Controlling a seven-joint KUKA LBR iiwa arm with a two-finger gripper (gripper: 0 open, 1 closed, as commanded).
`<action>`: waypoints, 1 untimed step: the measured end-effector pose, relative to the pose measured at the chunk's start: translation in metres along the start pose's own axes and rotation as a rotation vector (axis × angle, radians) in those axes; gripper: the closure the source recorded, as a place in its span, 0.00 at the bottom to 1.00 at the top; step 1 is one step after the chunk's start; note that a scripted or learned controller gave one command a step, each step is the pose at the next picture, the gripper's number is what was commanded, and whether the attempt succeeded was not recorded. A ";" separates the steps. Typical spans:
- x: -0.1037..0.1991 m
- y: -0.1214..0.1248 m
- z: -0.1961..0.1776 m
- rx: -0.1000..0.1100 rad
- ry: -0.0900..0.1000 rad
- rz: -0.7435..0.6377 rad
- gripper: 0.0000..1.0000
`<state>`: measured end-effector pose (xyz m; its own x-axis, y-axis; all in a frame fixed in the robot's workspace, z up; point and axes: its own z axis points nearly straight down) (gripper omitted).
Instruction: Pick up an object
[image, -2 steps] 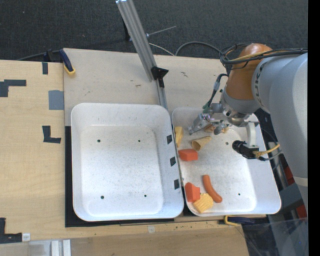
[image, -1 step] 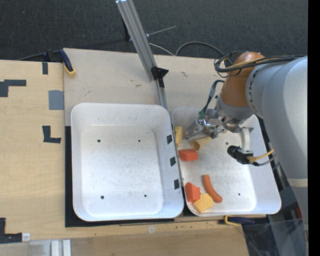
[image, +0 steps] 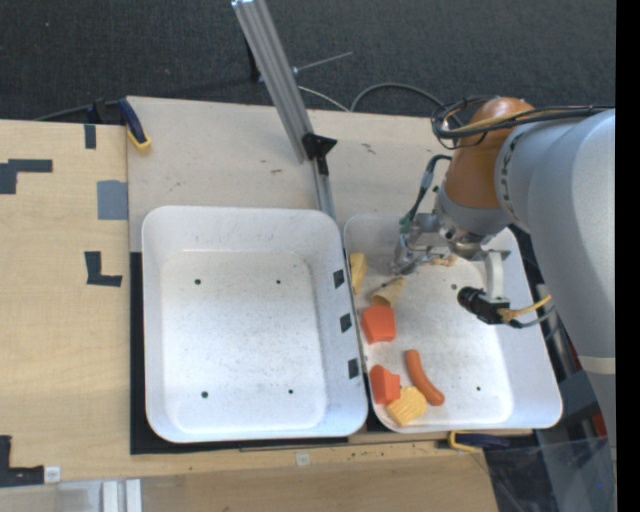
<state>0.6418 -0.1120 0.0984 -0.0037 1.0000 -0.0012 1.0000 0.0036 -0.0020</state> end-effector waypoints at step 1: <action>0.007 -0.003 -0.045 -0.005 0.001 0.002 1.00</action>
